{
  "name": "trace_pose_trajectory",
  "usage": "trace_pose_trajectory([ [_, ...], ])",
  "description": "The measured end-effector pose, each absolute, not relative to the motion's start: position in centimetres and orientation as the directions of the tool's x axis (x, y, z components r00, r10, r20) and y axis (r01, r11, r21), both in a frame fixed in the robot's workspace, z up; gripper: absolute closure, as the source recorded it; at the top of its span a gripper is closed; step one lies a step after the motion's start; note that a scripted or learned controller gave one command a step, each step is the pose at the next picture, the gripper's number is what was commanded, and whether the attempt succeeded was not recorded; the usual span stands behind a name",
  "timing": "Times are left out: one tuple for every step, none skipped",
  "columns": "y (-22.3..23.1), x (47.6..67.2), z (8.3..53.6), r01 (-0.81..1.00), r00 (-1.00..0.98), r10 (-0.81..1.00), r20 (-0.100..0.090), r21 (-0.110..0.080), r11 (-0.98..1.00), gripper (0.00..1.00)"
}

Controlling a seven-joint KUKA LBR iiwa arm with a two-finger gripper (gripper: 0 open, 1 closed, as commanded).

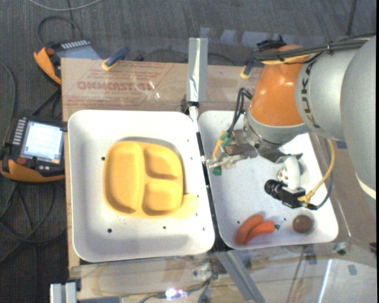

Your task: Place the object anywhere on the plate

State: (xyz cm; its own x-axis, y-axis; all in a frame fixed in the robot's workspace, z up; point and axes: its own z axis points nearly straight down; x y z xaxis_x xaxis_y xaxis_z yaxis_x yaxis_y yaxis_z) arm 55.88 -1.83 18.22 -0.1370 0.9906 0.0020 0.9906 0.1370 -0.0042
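Two loose things could be the object, both in the right bin at lower right of the frame. One is an orange carrot lying flat near the bottom wall. The other is a small brown ball just right of it, apart from it and close to the bin's lower right corner. Neither is on the plate, so the task is not done.

Handling, as a guess: the carrot looks like a light toy, smooth and a bit slippery, probably stiff plastic or foam. It is best taken across its narrow middle, with the jaws square to its long axis. The ball is likely light too, but round, so it may roll or squirt out; grip it across the widest part, dead centre.

The gripper is at the right bin's left wall, mid-frame, well apart from both things. I cannot tell if it is open or closed. A small green-yellow bit sits at its tip, too small to say whether it is a held thing or part of the gripper. The arm comes in from upper right.

The yellow plate has three compartments and lies in the middle of the left bin, with nothing on it. Both bins sit side by side on the desk. A pendant lies at far left, off the desk.
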Motion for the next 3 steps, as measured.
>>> trace_pose_trajectory([
  [6.5, 57.2, 19.8, 0.957, -0.288, 0.957, 0.0, -0.003, 0.288, 1.0],
  [6.5, 57.2, 19.8, 0.958, -0.288, 0.958, 0.001, -0.003, 0.288, 0.0],
  [11.6, 54.5, 12.8, 0.991, -0.136, 0.991, 0.0, 0.002, 0.136, 0.0],
])
